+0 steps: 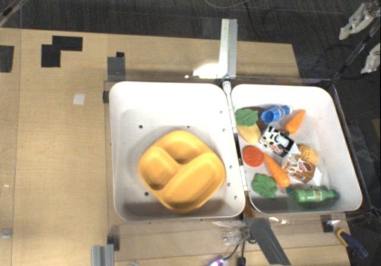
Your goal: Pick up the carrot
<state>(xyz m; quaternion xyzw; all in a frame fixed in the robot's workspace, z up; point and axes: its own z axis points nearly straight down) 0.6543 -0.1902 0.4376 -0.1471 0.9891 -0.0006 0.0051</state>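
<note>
Two orange tapered toys lie in the right bin. The longer carrot lies slantwise near the bin's middle, between a red tomato and a printed snack packet. A shorter orange cone-shaped piece rests toward the back, beside a blue cup. A black-and-white carton sits between the two orange pieces.
The right bin also holds a green leafy toy, a yellow piece, a broccoli and a green bottle along the front wall. A yellow divided plate sits in the left bin.
</note>
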